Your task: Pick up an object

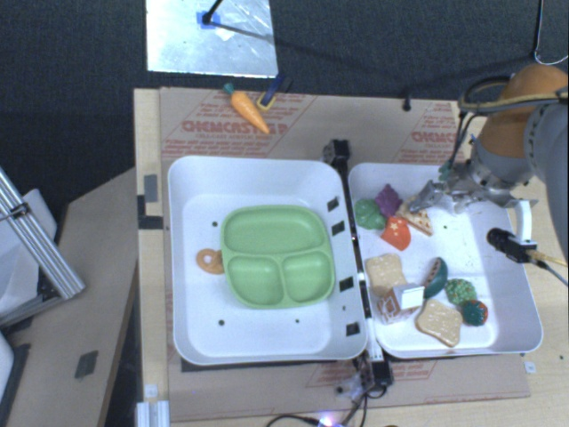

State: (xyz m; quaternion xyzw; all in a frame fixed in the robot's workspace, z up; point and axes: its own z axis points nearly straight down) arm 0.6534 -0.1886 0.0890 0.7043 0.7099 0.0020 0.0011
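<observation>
The camera view looks down on two white bins set side by side on a brown board. The left bin (191, 194) carries a green divided tray (276, 254) near its middle, and a small pretzel (210, 261) lies just beside the tray's left edge. Beyond the bins, near the board's far edge, a toy carrot (248, 110) lies on the board.

The right bin (520, 305) holds a scatter of toy foods. Toward its far left corner sit a green leafy piece (369, 213), a purple piece (388, 198) just beside it, and a red piece (396, 232) a little nearer the middle. A pizza slice (418, 220) lies toward the far edge. Along the near edge are a slice of bread (384, 271), a small box (396, 302), another toast slice (439, 322), a dark green wedge (435, 278), a broccoli-like piece (460, 289) and a dark round piece (475, 310).

The arm (520, 118) reaches in over the right bin's far right corner. Its gripper (430, 196) points left, low over the bin, with its tips just above the pizza slice. The fingers look nearly closed with nothing visible between them; whether they touch the slice cannot be told.
</observation>
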